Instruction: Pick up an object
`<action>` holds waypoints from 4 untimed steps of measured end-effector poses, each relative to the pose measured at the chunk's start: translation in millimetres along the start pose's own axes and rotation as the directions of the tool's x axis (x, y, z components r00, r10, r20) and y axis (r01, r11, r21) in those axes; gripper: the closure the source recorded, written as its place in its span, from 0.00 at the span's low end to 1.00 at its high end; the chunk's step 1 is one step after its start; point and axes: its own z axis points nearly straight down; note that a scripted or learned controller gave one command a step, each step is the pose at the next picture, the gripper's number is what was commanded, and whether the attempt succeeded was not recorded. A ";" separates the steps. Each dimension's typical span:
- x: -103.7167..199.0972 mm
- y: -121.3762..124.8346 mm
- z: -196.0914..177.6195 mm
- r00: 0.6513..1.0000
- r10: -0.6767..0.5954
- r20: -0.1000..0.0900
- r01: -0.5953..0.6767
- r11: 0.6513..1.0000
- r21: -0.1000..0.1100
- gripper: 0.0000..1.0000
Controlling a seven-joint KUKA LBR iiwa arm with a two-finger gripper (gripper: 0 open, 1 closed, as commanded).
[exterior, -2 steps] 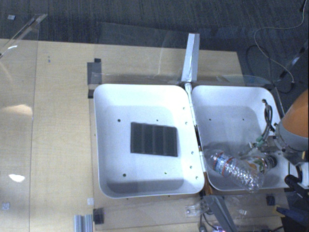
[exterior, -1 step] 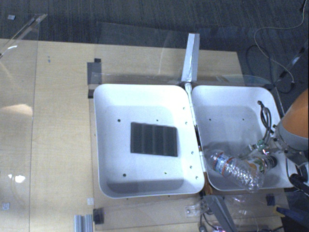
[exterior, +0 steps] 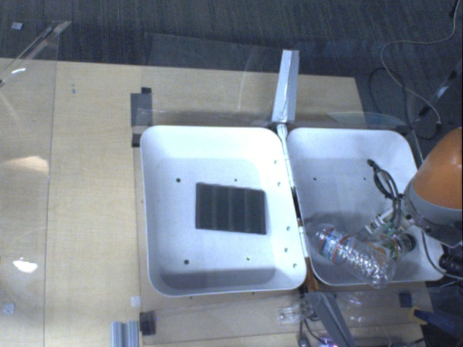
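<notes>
A clear plastic bottle (exterior: 352, 251) lies near the right bin's (exterior: 340, 150) front edge, beside the tool (exterior: 391, 230); its grip cannot be told. The left bin (exterior: 166, 194) sits on the wooden surface (exterior: 79, 194).

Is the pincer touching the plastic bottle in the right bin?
Cannot tell. In the camera view the pincer overlaps the clear plastic bottle's far end, but neither contact nor gap shows plainly.

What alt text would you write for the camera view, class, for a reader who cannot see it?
A clear plastic bottle lies on its side in the right white bin, with the robot arm's gripper right beside it. The left white bin holds a dark ridged rectangular pad.
</notes>
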 end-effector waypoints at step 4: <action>14.2 25.6 0.3 0.997 0.082 -0.003 -0.082 0.997 0.002 0.00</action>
